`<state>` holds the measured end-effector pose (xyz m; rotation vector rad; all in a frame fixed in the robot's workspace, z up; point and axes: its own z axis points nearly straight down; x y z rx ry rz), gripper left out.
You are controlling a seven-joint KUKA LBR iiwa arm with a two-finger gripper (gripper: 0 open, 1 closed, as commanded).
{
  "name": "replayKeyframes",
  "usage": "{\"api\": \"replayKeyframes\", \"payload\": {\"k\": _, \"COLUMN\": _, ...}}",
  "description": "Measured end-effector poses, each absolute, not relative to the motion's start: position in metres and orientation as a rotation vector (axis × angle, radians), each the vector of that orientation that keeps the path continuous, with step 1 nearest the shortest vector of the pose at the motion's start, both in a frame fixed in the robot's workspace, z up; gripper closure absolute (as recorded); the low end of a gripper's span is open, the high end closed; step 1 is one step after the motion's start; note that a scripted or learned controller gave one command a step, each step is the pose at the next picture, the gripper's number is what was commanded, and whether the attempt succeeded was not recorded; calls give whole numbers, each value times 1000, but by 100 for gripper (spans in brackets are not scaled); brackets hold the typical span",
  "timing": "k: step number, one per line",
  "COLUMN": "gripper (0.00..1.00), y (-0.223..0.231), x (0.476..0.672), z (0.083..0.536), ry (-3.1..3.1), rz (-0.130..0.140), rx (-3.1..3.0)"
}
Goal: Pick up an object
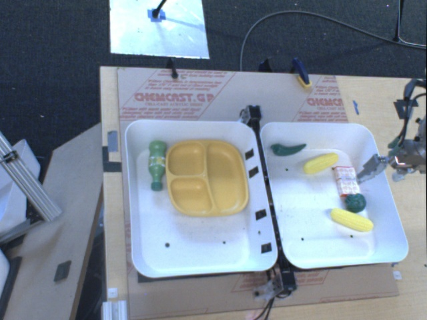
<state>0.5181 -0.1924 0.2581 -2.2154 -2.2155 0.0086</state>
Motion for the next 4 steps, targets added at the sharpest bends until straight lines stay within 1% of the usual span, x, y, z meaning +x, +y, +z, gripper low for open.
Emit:
{"api": "replayKeyframes", "payload": {"k": 1, "gripper": 0, "y": -192, "x": 520, "z": 264, "ry": -2227, "rz": -1, "rx": -2218}}
{"api": "replayKeyframes", "payload": {"k": 2, "gripper": 0, "y": -187, "x": 519, "z": 202, "ry": -2221, "rz": 2, "rx": -2217}}
{"api": "replayKeyframes", "payload": {"k": 3, "gripper": 0, "y": -183, "x": 521, "z": 160, "ry": -2222, "rz": 1, "rx": -2218}}
{"api": "replayKeyframes", "payload": {"k": 4, "gripper": 0, "y": -194, "x": 525, "z": 112, "ry": -2228, "rz": -4, "rx": -2226}}
